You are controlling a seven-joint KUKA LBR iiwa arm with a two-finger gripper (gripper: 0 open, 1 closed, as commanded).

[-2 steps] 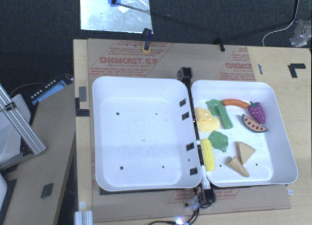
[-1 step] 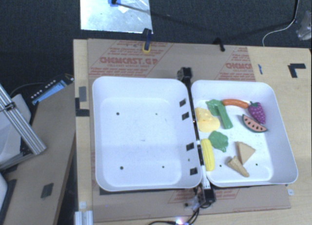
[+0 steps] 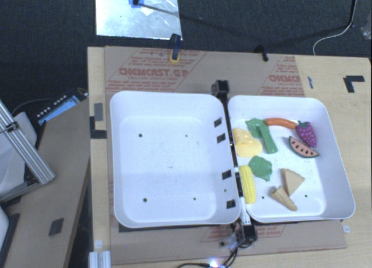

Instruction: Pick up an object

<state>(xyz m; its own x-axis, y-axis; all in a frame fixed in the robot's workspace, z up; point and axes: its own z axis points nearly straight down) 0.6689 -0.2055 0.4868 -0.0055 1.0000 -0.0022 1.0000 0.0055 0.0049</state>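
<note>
two tan wedges (image 3: 288,188) at right bin (image 3: 340,194) front, corn (image 3: 248,183) beside divider, claw state cannot tell

Side by side on the surface (image 3: 325,75): left bin (image 3: 168,162) and right bin (image 3: 332,162), touching. Inside the right bin, against its left wall, corn cob (image 3: 248,184), with broccoli (image 3: 261,167) just beside. Behind these, cucumber (image 3: 263,133). Further right, grapes (image 3: 307,134) behind watermelon slice (image 3: 303,147). Nearest the front, rear wedge (image 3: 291,181) touching front wedge (image 3: 283,197).
</note>
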